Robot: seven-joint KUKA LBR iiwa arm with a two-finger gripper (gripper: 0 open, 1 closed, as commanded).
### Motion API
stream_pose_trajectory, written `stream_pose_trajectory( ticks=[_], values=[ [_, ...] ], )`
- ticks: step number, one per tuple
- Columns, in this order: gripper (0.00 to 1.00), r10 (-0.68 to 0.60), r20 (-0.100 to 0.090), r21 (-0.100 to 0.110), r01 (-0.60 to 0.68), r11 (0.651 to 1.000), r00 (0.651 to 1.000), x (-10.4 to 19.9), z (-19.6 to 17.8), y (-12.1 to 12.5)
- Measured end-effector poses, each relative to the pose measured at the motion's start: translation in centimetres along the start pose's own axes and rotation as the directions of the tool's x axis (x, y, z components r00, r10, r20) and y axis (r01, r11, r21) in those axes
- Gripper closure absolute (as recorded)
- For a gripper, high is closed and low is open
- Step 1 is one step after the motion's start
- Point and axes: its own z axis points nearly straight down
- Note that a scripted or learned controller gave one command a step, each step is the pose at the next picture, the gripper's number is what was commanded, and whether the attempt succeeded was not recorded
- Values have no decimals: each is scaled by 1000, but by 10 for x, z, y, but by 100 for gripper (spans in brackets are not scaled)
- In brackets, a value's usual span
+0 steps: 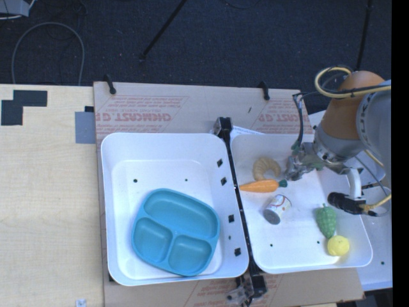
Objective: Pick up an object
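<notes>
In the right bin (300, 261) lie an orange carrot (259, 186) with a green tip, a tan ring-shaped pastry (266, 167), a small white cup (277, 208) on its side, a green bumpy fruit (326, 220) and a yellow lemon-like fruit (338, 245). My gripper (295, 170) reaches in from the right and hangs low over the bin's upper middle, just right of the pastry and just above the carrot's green tip. I cannot make out anything between its fingers.
The left bin (121, 171) holds a blue divided plate (176, 231). A black divider with clips (231, 197) runs between the two bins. The arm's grey and orange wrist (348, 123) stands over the right bin's far right corner.
</notes>
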Motion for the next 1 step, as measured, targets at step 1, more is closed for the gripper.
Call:
stream_pose_trajectory(
  ticks=[1],
  values=[
    [100,-1,1,-5,1,1000,1000,4,-47,8]
  ],
)
